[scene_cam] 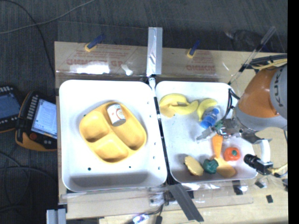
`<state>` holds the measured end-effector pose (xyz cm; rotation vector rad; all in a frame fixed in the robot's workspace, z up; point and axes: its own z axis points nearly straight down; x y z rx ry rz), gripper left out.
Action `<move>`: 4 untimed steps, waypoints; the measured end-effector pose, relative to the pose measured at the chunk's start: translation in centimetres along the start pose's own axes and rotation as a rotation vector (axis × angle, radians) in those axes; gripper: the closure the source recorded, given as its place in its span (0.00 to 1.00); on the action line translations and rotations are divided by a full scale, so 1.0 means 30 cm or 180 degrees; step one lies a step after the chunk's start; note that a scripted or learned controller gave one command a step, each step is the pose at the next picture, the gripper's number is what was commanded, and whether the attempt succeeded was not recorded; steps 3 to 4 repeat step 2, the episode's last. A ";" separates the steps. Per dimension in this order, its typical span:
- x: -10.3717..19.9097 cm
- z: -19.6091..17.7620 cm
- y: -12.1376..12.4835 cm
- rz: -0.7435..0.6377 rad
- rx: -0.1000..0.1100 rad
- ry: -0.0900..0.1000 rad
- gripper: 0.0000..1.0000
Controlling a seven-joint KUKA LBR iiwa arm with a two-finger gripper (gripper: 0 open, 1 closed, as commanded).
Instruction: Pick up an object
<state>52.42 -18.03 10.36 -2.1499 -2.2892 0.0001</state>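
1. Two shallow white bins are seen from above, side by side on a bench; the right bin (pixel 196 85) is taken as the landmark for every position below.
2. Just left of the right bin, the left bin (pixel 70 125) is placed, and a yellow divided tray (pixel 105 141) is held inside it.
3. On that tray, a small can with a white and red label (pixel 117 114) is laid on its side.
4. Along the far wall of the right bin, a yellow banana (pixel 175 105) is curled, and a second yellow piece (pixel 205 105) is set just beside it.
5. Near the middle of the right bin, a blue bottle (pixel 210 116) is laid, touching the second yellow piece.
6. Below the bottle, an orange carrot (pixel 217 143) is stood lengthwise, and a red tomato-like toy (pixel 231 154) is set just beside it.
7. Against the near wall of the right bin, a tan potato-like piece (pixel 192 165), a dark green toy (pixel 210 165) and another tan piece (pixel 226 171) are lined up.
8. From the right side of the bin, the grey arm with its orange band (pixel 261 97) is reached in.
9. The gripper (pixel 211 132) is lowered between the bottle and the carrot top; its metal fingers are seen slightly parted, and nothing can be made out clamped between them.
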 end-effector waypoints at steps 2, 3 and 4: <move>0.092 -0.392 0.191 0.0939 0.0006 -0.0012 1.00; 0.092 -0.392 0.191 0.0939 0.0006 -0.0012 1.00; 0.092 -0.392 0.191 0.0939 0.0006 -0.0012 1.00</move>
